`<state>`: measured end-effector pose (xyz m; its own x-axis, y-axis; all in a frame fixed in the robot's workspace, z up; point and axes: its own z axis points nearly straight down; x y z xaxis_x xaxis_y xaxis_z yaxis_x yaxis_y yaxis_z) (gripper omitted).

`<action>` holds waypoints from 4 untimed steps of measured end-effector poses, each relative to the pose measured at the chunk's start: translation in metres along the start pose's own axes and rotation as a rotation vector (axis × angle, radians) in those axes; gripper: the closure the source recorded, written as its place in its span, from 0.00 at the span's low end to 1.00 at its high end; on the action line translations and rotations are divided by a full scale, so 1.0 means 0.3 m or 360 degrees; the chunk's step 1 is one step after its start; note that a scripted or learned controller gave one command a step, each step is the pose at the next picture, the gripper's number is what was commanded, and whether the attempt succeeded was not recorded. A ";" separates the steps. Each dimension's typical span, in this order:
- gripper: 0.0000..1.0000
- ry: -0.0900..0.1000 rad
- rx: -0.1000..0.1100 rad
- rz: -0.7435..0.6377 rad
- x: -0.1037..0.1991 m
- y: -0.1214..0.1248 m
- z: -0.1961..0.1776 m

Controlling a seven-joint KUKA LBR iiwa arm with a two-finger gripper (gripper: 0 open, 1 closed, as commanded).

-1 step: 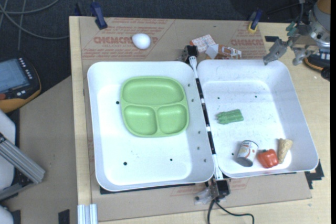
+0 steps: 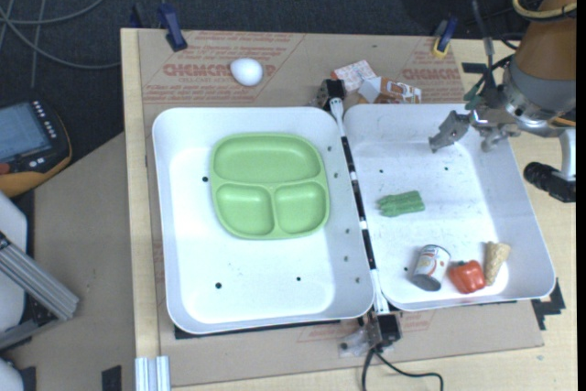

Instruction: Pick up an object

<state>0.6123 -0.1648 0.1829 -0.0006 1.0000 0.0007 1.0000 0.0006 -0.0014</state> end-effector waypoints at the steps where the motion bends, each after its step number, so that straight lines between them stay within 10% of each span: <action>1: 0.00 0.0000 0.0001 0.0000 0.145 -0.038 0.191; 3: 0.00 -0.0003 -0.0005 0.0002 0.138 -0.039 0.328; 4: 0.00 0.0001 0.0001 0.0001 0.239 -0.171 0.329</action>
<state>0.5609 -0.0930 0.0843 -0.0003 1.0000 0.0011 1.0000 0.0003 -0.0023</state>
